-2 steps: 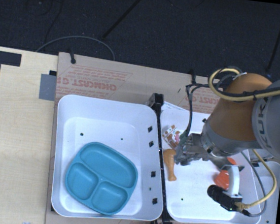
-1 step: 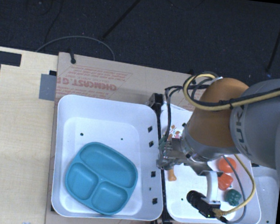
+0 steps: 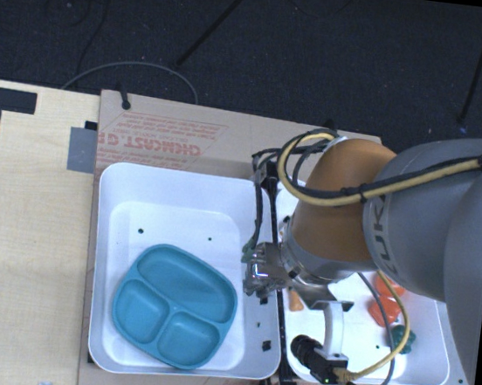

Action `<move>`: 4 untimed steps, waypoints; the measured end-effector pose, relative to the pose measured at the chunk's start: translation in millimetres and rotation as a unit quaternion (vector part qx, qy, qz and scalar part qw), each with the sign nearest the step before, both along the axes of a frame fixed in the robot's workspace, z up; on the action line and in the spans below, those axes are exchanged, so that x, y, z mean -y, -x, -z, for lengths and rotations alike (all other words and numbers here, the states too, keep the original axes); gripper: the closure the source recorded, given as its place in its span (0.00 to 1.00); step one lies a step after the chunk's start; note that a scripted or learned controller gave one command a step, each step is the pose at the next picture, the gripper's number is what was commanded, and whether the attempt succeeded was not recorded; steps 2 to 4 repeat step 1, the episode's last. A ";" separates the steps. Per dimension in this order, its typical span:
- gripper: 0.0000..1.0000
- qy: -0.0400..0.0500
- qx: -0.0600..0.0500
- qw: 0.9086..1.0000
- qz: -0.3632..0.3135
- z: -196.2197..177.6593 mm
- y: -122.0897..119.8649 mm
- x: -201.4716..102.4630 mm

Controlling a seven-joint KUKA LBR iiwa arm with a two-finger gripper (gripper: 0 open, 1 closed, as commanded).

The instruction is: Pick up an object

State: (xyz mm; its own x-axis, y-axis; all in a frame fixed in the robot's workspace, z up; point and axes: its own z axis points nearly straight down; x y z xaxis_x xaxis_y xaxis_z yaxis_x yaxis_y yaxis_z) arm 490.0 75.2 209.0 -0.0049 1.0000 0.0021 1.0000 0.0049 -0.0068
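Even overhead light, white bins bright, near glare; floor beyond bench dark; slight softness throughout.

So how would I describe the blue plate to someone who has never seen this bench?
Start with the two white bins side by side and take the left bin, away from the grey arm. The blue plate lies flat on that bin's floor, toward the near edge. It is teal, rounded, and split into three compartments, unlike the small orange items in the other bin.
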 end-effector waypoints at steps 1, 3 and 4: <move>1.00 0.001 0.002 1.000 0.001 -23.2 14.2 -29.1; 1.00 0.001 0.002 1.000 0.001 -23.2 14.2 -29.1; 1.00 0.001 0.002 1.000 0.001 -23.2 14.2 -29.1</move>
